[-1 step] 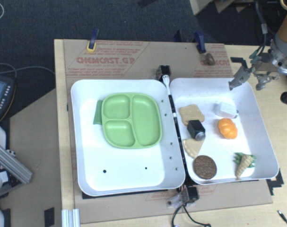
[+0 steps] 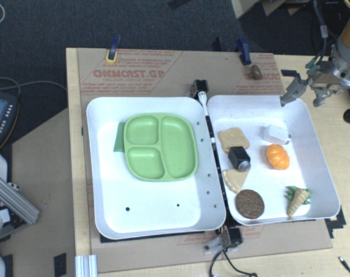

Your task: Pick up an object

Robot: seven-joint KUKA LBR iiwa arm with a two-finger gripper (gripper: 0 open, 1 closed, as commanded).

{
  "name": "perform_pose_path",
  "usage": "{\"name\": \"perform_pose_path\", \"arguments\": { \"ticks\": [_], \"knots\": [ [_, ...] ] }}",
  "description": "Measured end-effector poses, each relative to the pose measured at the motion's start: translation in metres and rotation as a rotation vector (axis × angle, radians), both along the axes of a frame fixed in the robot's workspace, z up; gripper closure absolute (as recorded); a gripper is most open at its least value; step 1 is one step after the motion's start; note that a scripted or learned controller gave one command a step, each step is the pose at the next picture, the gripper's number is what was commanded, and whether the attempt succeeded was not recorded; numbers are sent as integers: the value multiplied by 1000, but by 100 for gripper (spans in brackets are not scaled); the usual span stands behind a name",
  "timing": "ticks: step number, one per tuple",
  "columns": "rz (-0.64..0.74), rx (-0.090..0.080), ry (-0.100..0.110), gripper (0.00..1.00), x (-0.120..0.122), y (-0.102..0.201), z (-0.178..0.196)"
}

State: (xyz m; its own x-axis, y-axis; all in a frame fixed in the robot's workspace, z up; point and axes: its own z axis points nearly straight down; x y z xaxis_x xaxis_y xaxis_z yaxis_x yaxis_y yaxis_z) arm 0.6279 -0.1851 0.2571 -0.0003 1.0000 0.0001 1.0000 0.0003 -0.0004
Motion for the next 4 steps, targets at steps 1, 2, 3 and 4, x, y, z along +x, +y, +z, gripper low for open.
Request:
{"name": "perform_pose_path", "arguments": {
  "ticks": [1, 2, 3, 4],
  "knots": [
    [0, 1, 5, 0, 1, -1, -43],
    [2, 1, 5, 0, 9, 3, -102],
    [-1, 1, 6, 0, -1, 0, -157],
    [0, 0, 3, 0, -2, 0, -173]
  ]
}}
